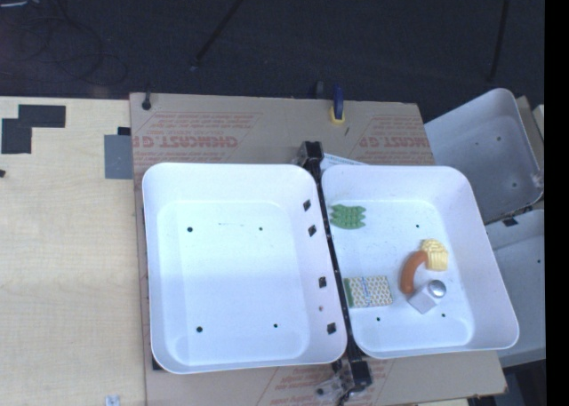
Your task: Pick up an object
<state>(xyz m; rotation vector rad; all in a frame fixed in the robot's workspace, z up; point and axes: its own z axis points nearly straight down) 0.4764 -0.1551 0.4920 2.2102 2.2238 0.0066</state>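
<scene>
Objects: sausage (412,271) touching corn (435,255), right bin (484,244).

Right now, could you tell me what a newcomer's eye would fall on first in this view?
Two shallow white bins sit side by side on a brown board, and all the colour is in the right bin. Near its right side, an orange sausage-shaped piece lies beside a yellow corn-like piece and a small grey block. A green leafy piece lies near the divider, with a pale checked pad below it.
</scene>
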